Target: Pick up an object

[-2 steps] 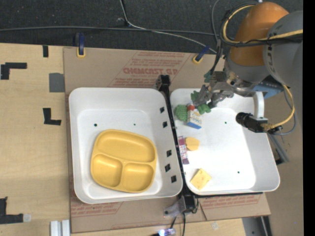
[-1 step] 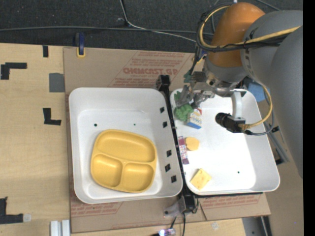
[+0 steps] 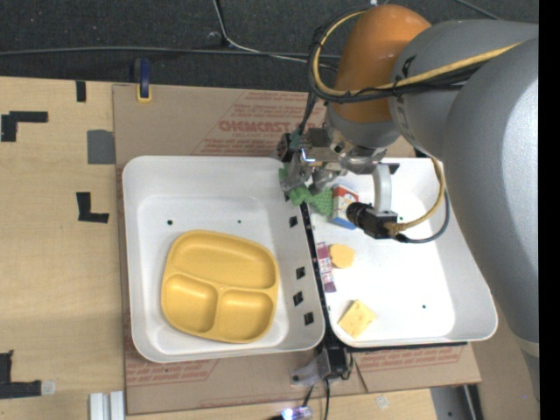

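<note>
1. In the camera view, the arm [image 3: 455, 77] came in from the right and its gripper [image 3: 308, 175] hung low at the far left corner of the right bin [image 3: 455, 322], just beside the divider between the two bins.
2. How wide the gripper stood could not be told; the wrist and its fittings covered it, and nothing could be seen held.
3. A green object [image 3: 317, 201] lay right under the gripper, touching or nearly touching it, against the bin wall. It looked the likeliest target.
4. A red and white packet [image 3: 345, 206] lay just beside the green object. I judged a closing grip might catch both, or push one aside.
5. The bin wall was the main risk: so near the corner, one side of the gripper could land on the rim and the grasp would slip.
6. A small orange piece [image 3: 342, 256] and a yellow wedge [image 3: 356, 318] lay apart, nearer the front of the right bin, clear of trouble.
7. A yellow divided tray [image 3: 219, 287] sat in the left bin [image 3: 144, 234], well away from the gripper.
</note>
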